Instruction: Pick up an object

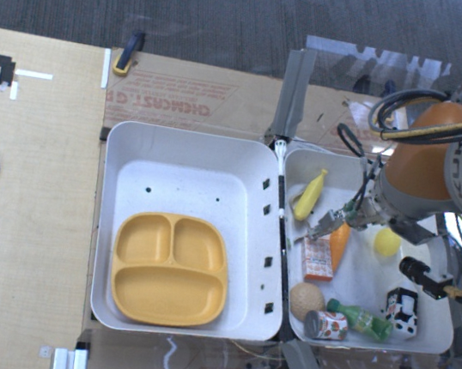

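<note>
The gripper [335, 224] hung just above the toy carrot [339, 244]. I couldn't tell how its tool stood. The carrot looked light, hard and smooth; its thick middle seemed best to grab.

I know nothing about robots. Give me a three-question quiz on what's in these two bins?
1. True or false: the yellow divided plate lies in the left bin.
2. Which lies nearest the hand? A) orange carrot B) green bottle C) black-and-white cow toy
3. Fill in: the banana lies in the ____ bin.

Key: 1 true; 2 A; 3 right.
</note>
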You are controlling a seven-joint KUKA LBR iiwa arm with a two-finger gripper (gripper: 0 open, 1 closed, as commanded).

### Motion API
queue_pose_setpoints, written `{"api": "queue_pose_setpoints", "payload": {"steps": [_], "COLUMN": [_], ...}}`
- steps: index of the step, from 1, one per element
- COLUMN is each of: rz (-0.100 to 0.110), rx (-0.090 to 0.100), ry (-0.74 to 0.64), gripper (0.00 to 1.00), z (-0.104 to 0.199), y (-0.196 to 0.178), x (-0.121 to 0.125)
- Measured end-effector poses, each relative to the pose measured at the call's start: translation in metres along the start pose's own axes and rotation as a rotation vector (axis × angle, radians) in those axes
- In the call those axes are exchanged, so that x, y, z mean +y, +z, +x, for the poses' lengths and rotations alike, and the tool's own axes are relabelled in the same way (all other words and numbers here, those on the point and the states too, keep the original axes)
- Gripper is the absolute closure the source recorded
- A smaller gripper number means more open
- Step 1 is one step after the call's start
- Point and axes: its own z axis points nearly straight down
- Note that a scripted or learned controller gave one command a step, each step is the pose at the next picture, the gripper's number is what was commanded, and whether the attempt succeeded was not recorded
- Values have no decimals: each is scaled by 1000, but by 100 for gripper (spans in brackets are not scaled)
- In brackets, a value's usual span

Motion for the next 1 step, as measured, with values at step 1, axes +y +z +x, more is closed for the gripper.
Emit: {"api": "queue_pose_setpoints", "payload": {"steps": [1], "rz": [-2], "rx": [0], "ry": [5], "gripper": [100], "z": [-1], "y": [-9], "x": [0]}}
